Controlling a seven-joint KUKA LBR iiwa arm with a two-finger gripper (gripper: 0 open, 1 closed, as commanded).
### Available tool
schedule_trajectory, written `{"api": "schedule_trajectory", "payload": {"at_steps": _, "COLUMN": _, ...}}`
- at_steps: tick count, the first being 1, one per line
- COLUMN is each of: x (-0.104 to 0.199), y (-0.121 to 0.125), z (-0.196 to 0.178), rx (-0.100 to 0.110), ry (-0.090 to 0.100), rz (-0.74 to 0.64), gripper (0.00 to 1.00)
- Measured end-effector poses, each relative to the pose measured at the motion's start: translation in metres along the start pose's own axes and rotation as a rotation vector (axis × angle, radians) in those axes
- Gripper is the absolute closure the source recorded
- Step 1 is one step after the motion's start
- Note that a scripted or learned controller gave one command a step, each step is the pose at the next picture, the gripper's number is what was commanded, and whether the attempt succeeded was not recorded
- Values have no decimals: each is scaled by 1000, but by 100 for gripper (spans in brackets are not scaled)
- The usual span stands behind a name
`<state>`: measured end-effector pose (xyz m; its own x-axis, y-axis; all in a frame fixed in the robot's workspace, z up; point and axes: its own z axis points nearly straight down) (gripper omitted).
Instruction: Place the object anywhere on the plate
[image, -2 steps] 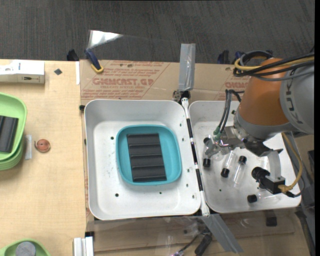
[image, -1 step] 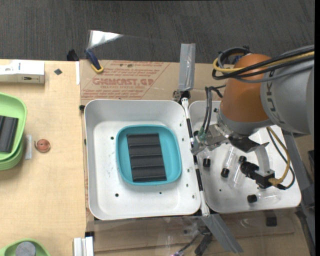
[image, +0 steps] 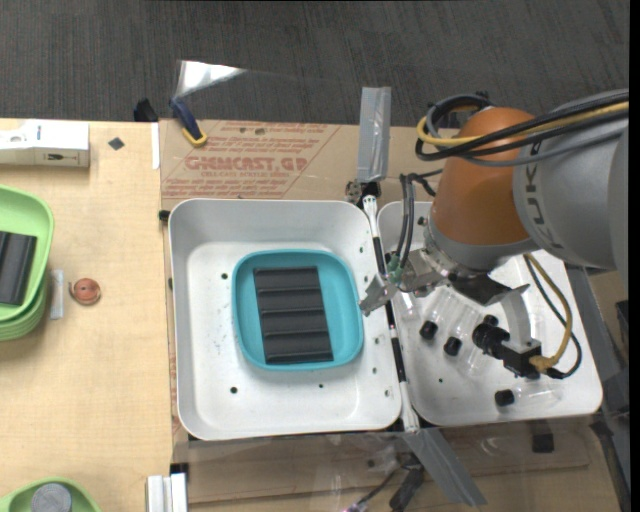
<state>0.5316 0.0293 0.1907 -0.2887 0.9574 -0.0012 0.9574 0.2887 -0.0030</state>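
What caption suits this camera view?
Arm over right bin; teal plate holding dark ridged block in left bin.

A flat cardboard sheet (image: 255, 157) with red print lies behind the two white bins (image: 200, 400). At the left edge of the wooden bench (image: 100, 400) sits a green tray (image: 30, 225). A small round copper-coloured disc (image: 86, 291) rests just beside it. A white box (image: 42, 144) lies at the far left.

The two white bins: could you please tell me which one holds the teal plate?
The left bin holds the teal plate, which carries a dark ridged block; the right bin lies under the arm.
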Motion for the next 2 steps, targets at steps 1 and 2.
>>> {"api": "schedule_trajectory", "payload": {"at_steps": 1, "x": 65, "y": 19, "z": 0, "rx": 0, "ry": 0, "rz": 21, "gripper": 0}}
{"api": "schedule_trajectory", "payload": {"at_steps": 2, "x": 4, "y": -6, "z": 0, "rx": 1, "ry": 1, "rz": 44, "gripper": 0}}
